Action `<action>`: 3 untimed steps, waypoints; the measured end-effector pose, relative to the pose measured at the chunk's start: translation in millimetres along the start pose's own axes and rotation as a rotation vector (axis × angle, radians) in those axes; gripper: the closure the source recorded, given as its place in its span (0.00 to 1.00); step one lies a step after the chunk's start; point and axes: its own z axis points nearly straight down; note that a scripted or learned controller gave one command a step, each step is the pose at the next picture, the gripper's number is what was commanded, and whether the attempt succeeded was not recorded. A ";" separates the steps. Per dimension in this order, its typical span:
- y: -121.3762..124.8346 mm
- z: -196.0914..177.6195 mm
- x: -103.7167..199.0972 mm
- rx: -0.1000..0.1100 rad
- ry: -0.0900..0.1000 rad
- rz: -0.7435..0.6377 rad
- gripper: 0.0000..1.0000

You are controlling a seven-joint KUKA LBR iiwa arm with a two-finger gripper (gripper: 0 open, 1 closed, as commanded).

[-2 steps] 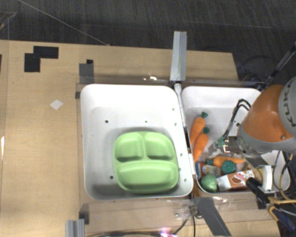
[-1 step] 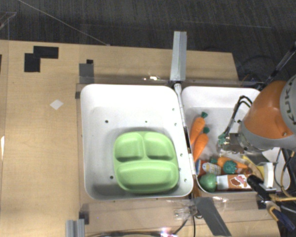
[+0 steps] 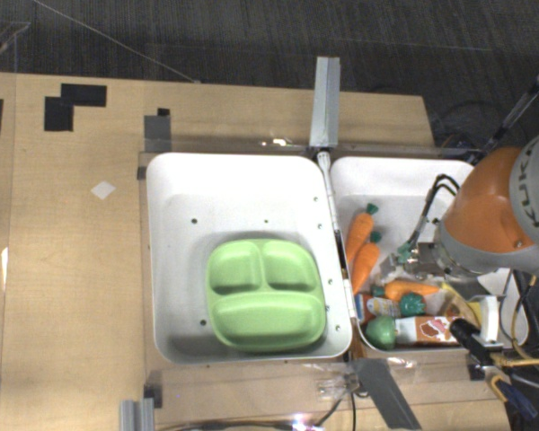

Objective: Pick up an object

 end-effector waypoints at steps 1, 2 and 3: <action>13.4 -79.9 22.6 0.028 -0.001 -0.006 0.00; -7.4 -4.3 -8.6 0.028 -0.001 -0.076 0.00; -5.7 11.5 3.7 0.011 -0.006 -0.321 0.00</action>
